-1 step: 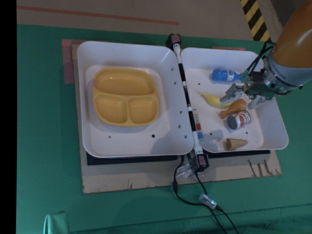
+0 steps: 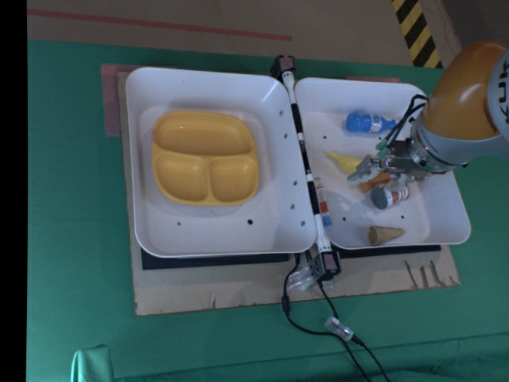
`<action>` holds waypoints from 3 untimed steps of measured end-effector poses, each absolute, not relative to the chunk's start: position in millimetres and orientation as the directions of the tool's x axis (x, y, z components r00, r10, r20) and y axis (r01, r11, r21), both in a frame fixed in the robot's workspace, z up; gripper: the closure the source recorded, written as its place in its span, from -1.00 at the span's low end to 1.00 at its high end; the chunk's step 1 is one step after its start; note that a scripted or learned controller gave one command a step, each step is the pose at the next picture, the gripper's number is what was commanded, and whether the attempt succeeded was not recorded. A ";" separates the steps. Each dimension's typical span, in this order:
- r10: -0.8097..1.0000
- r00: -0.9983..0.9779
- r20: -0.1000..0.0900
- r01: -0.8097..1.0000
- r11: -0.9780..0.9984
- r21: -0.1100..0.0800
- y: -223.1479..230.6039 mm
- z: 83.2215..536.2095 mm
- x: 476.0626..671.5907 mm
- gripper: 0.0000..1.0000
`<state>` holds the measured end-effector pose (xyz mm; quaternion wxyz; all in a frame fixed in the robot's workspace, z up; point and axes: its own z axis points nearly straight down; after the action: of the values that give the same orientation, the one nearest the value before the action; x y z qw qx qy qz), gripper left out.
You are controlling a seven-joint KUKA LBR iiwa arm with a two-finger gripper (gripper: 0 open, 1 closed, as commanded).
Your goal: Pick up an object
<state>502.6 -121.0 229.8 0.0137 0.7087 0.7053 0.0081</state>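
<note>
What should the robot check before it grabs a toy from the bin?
1. Hand is over the right bin: ok.
2. A toy sits under the hand: ok, an orange piece lies just below it, with the yellow banana beside it.
3. Toy is between the fingers: cannot tell, too small and blurred.
4. Neighbours are out of the way: not ok, the grey-capped bottle lies right beside the orange piece.
5. Blue bottle and cone lie apart from the hand: ok.
6. Yellow tray sits in the left bin, away from the arm: ok.
</note>
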 end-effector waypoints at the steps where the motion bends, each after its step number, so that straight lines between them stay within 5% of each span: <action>1: 1.000 0.007 -0.006 1.000 -0.007 0.018 -120.2 187.3 544.5 -1.00; 2: 1.000 0.015 -0.011 0.999 -0.015 0.033 -123.2 202.5 547.3 1.00; 3: 1.000 0.005 -0.004 1.000 -0.005 0.012 -105.5 251.0 622.1 1.00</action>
<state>622.1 -105.5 251.0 0.0060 0.7088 0.7053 0.0028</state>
